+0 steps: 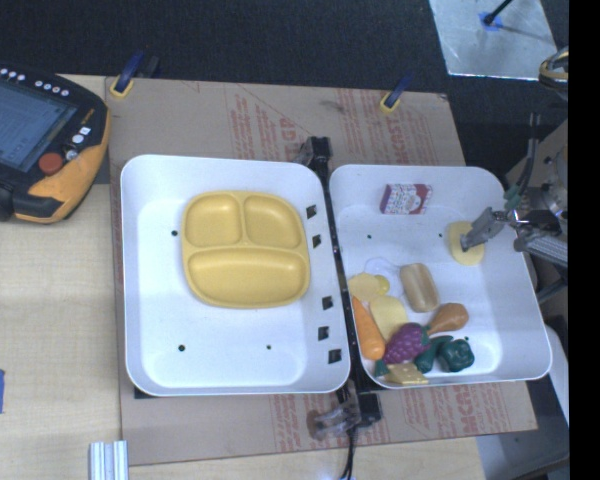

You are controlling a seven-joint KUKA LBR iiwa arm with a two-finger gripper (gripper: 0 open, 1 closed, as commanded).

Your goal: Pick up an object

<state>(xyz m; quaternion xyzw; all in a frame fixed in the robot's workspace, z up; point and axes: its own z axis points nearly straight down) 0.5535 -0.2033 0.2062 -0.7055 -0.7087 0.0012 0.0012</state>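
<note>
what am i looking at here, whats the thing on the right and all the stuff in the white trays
One camera looks down at a slant on a bench with two shallow white bins. The metal thing at the right edge is a robot arm's gripper, reaching into the right bin just over a pale yellow round piece; whether it grips anything is unclear. That bin holds toy food: a carrot, purple grapes, a bread roll and a small red-and-white packet. The left bin holds a yellow divided plate. Far left lies the robot's handheld controller.
</note>
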